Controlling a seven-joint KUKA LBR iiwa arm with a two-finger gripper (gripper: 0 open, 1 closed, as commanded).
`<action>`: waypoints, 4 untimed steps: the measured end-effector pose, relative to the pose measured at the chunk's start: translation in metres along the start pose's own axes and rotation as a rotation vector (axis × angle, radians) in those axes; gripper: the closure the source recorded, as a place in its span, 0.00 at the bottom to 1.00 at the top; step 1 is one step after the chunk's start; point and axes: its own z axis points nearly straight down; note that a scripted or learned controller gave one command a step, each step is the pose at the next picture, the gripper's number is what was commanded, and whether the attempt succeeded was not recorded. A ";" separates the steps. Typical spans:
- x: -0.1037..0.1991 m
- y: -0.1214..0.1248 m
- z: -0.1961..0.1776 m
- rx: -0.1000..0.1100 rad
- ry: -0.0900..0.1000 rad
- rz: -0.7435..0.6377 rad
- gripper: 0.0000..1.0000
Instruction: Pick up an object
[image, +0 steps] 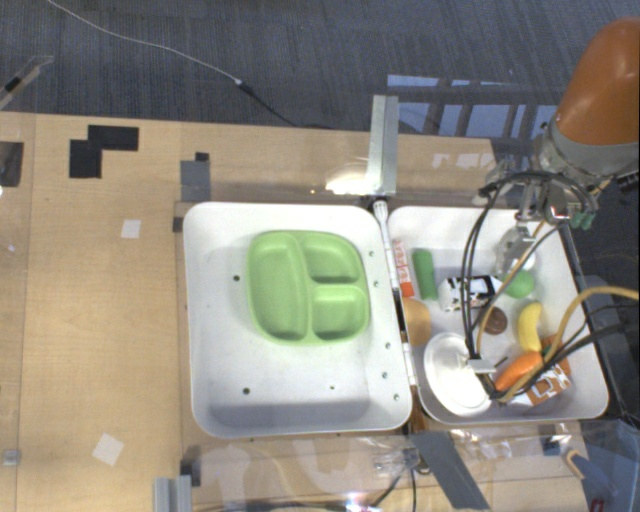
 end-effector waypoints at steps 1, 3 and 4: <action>0.028 -0.042 0.109 0.000 0.005 -0.059 0.00; -0.012 0.034 0.145 0.007 0.033 0.139 0.00; 0.054 0.016 0.146 0.002 -0.009 0.236 0.00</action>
